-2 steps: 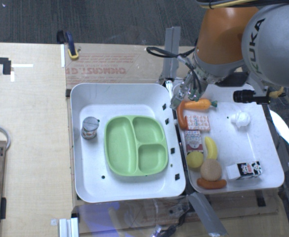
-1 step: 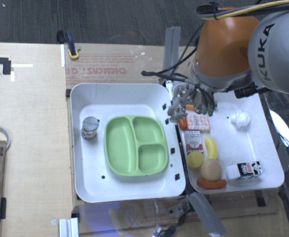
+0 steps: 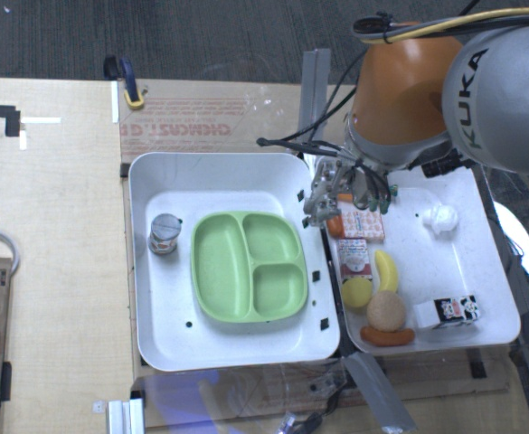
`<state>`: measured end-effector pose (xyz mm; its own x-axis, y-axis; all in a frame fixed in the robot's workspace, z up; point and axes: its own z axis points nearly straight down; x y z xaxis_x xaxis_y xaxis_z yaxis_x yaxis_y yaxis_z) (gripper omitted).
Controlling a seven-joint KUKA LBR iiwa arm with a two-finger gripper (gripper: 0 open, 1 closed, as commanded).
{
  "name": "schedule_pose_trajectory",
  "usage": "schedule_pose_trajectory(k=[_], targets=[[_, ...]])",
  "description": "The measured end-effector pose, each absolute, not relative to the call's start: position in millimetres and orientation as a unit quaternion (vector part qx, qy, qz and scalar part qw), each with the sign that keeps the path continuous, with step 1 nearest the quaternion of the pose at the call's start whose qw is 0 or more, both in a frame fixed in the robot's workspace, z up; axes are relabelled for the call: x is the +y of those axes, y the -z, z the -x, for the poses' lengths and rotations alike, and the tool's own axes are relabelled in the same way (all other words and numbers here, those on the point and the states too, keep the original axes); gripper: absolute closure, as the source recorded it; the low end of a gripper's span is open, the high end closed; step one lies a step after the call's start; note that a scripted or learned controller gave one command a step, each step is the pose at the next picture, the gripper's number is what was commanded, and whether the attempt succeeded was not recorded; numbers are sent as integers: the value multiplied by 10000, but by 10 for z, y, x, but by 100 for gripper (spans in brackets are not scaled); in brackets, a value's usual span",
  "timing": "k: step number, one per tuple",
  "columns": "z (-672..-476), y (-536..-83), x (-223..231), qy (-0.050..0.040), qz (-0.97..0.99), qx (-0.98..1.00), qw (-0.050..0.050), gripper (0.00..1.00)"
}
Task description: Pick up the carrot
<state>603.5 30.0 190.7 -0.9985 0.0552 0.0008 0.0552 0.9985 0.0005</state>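
Your arm (image 3: 445, 80), grey with an orange band, reaches in from the right and hangs over the upper left corner of the right bin. Two shallow white bins sit side by side on the bench: the left bin (image 3: 146, 269) and the right bin (image 3: 481, 269).

In the left bin you have a green divided plate (image 3: 249, 266) with three compartments, lying near the middle. Just to its left stands a small metal can (image 3: 164, 234), apart from the plate.

Your gripper (image 3: 336, 197) points down at the wall between the two bins, near the right bin's top left. It is tangled in cables and shadow, so you cannot tell how wide it stands or whether it holds anything.

Down the left side of the right bin lie a small printed box (image 3: 354, 253), a banana (image 3: 386, 269), a lemon (image 3: 356, 292) and a round bun (image 3: 386, 311). The carrot (image 3: 387, 336) lies flat at the bin's bottom edge, touching the bun, well apart from your gripper. A black and white carton (image 3: 454, 310) sits to its right, and a white crumpled object (image 3: 441, 218) lies near the top.
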Motion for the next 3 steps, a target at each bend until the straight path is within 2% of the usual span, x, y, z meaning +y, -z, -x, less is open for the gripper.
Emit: schedule_pose_trajectory(k=[1,2,3], targets=[[-6359,-2051,539,7,-735,-9973,-21,100],[-6041,-2616,387,-1,1911,-9816,-15,100],[-5652,-3199,362,-3,1609,-9870,-14,100]])
